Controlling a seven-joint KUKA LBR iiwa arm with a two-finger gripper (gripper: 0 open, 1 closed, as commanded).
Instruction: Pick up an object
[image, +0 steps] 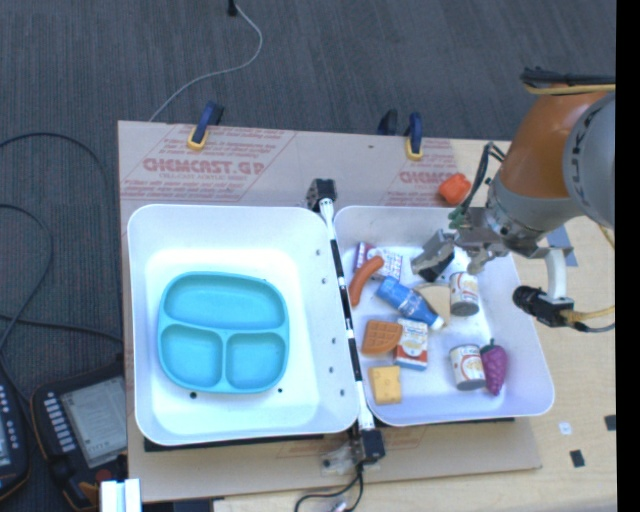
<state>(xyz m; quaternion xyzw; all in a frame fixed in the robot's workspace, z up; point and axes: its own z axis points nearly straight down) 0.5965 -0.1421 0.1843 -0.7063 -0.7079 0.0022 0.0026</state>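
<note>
Toys lie in the right bin (540, 400), and the gripper (447, 255) hangs over that bin's far edge, near the middle. Its dark fingers are spread a little apart, and nothing is between them.

A small can (463, 294) with a white and red label sits just below the gripper, close to the right side of the bin. A blue bottle (406, 301) lies tilted near the bin's middle. An orange-red sausage (364, 279) lies by the left wall. A waffle (381, 337) and a small juice box (412, 345) are side by side and touching. A yellow cracker (385, 383) sits near the front left corner. A second can (465, 365) and purple grapes (494, 366) sit together near the front right corner.

The left bin (150, 400) holds a blue tray (224, 331) with three parts. An orange ball (454, 187) rests on the board behind the right bin.
</note>
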